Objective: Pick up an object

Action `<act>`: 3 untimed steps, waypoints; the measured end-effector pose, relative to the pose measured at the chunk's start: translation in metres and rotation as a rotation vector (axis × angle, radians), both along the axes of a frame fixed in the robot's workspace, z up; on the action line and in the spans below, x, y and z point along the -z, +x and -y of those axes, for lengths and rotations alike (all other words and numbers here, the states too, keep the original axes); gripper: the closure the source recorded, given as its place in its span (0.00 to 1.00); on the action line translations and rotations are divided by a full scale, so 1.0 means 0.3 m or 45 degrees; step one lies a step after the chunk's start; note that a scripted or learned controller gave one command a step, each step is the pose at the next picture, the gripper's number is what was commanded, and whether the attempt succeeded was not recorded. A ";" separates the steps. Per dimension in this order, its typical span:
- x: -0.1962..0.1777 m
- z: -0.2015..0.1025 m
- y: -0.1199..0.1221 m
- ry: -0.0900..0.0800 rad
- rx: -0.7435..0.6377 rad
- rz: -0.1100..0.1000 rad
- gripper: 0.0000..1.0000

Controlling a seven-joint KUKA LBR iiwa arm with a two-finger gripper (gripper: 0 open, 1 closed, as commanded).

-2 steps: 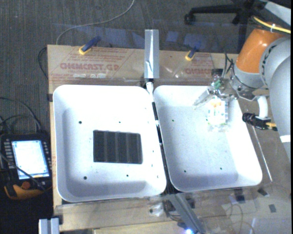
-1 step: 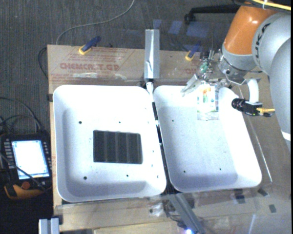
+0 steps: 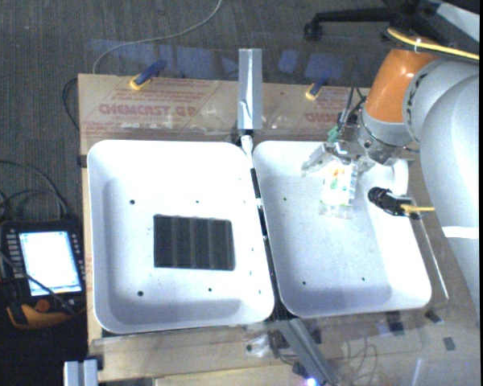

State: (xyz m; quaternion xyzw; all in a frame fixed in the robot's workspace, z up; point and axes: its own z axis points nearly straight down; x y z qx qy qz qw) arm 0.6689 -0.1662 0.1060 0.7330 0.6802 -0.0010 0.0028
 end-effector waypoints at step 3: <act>-0.260 -0.349 -0.001 0.008 0.002 -0.004 1.00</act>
